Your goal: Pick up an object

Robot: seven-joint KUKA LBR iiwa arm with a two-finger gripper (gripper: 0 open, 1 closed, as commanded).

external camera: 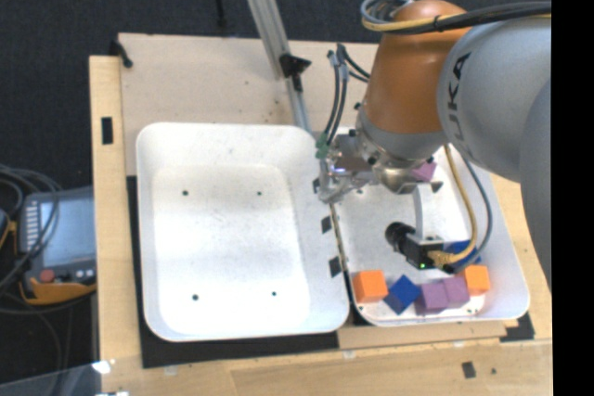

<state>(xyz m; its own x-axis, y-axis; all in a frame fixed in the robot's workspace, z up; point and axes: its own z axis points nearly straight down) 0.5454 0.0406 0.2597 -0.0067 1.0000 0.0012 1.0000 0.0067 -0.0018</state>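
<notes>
The state of the fingers cannot be told; they are masked beneath the gripper [348,172], which hangs over the left rim of the right bin [516,290]. An orange cube [370,285] is seen in that bin's near left corner, touching a blue cube [403,294]. It is judged light, stiff and hard to damage, and best taken across its free near and far faces.

Arm [436,79] over blocks [434,296] in right bin [369,235]

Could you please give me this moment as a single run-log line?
arm: over right bin | lying in it: orange block, blue block, purple block, second orange block | grasp: unconfirmed
</notes>
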